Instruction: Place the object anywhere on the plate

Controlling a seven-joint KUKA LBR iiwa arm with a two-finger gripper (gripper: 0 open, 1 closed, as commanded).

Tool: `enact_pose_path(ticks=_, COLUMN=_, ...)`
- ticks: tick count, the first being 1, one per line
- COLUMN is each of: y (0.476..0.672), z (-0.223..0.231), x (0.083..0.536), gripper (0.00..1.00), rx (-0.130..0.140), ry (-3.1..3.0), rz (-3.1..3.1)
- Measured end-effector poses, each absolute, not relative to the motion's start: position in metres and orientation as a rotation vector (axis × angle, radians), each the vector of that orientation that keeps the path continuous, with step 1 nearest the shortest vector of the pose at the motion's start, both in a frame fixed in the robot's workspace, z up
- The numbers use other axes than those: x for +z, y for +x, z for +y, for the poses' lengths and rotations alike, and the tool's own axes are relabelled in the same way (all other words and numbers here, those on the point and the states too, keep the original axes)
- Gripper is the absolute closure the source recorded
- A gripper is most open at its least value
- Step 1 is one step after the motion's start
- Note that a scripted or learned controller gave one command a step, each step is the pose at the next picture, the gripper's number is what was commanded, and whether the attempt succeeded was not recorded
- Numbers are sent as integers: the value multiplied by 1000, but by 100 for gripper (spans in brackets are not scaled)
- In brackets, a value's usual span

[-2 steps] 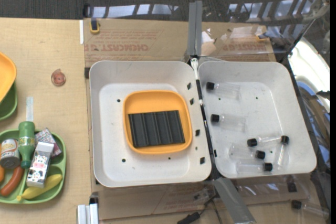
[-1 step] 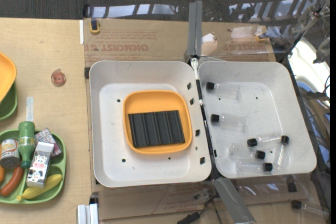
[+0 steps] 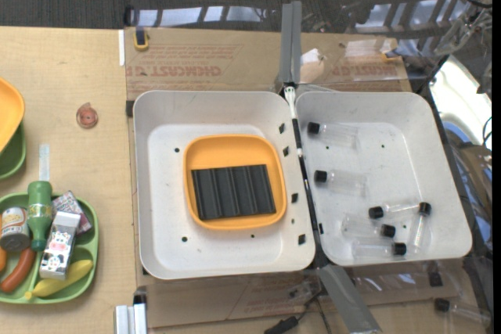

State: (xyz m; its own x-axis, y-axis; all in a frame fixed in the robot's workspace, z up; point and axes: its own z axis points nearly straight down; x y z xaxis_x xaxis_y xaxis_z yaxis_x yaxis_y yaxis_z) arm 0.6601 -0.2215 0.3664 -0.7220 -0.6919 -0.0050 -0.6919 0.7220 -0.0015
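Note:
An orange-yellow plate (image 3: 233,152) with a dark ridged insert (image 3: 234,192) lies flat in the middle of the left white bin (image 3: 160,192). In the right white bin (image 3: 438,168) lie several small clear vials with black caps. One vial (image 3: 327,132) is near the bin's back left, and another (image 3: 335,180) lies at its left side. The rest are clustered at the front right, around a vial (image 3: 394,210) lying on its side. All the vials rest on the bin floor, apart from the plate.
On the wooden table to the left stand a green tray (image 3: 82,278) with toy food and a bottle, and an orange bowl (image 3: 8,117) at the edge. A small pink object (image 3: 87,116) lies nearby. Cardboard (image 3: 203,66) lies behind the bins.

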Motion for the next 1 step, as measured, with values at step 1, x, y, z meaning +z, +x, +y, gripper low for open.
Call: enact_pose_path(ticks=1, y=660, z=-221, x=337, gripper=0, rx=2, ry=-1639, rz=2676)
